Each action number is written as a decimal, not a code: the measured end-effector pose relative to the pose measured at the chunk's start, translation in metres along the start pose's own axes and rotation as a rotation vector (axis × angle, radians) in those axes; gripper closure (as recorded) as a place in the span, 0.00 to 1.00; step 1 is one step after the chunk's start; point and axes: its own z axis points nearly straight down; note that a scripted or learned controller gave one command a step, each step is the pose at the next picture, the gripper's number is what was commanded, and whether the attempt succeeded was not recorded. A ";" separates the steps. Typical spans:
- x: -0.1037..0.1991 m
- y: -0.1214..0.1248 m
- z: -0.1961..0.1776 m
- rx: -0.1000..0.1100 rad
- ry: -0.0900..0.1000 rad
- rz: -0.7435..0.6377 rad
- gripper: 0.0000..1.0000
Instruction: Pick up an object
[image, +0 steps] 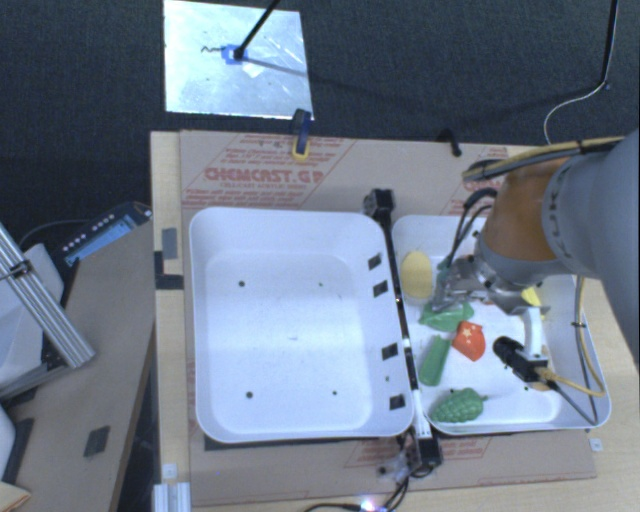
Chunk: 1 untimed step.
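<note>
The right bin (575, 415) holds several small objects. A pale yellow lemon-shaped piece (416, 272) lies at its left side. Below it are a flat green piece (445, 316), a long green piece (434, 361), a red-orange piece (469, 341) and a bumpy green piece (458, 405). My gripper (447, 297) reaches down from the grey arm (560, 220) right at the flat green piece, beside the yellow one. A bit of yellow (532, 296) shows behind the wrist.
The left bin (290, 325) sits beside the right one, with a black divider strip (395, 300) between them. Cables (570, 385) trail along the right bin's lower right. A cardboard sheet (260, 170) lies under both bins.
</note>
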 end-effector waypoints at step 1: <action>0.062 -0.002 -0.238 -0.012 0.003 -0.009 1.00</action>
